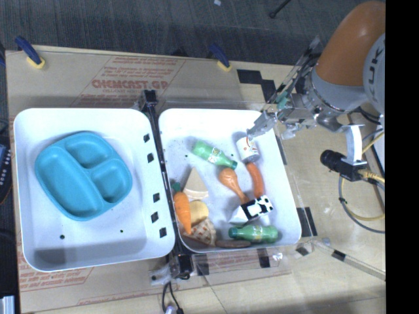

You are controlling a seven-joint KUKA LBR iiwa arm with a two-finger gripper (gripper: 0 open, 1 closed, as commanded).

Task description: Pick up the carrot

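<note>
— Where is the carrot?

— In the right bin, at about 8 o'clock from that bin's middle, hard against its left wall. It is short and stubby, bright orange, lying lengthwise along the wall with a small green tuft at its far end. Its near end touches a tan, shell-like piece, and a pale wedge lies just beside it at 1 o'clock.

— And your pincer?

— Mine hangs over the bin's far right corner, at roughly 1 o'clock from the bin's middle, well apart from the carrot. My arm comes in from 3 o'clock. The tip sits just above a small white can. I cannot tell whether it is spread or pressed together; the tip is too small and cluttered with cables to read.

— What else is near it?

— A green bottle lies at 9 o'clock from the can. An orange sausage-shaped piece runs toward 6 o'clock from the can, and another orange piece with a rounded end lies just left of that. A black-and-white block sits below them, and a second green bottle lies along the near wall.

— And the other bin?

— The left bin holds a blue divided plate, at 10 o'clock from its middle. Both bins rest on a tan surface.
</note>
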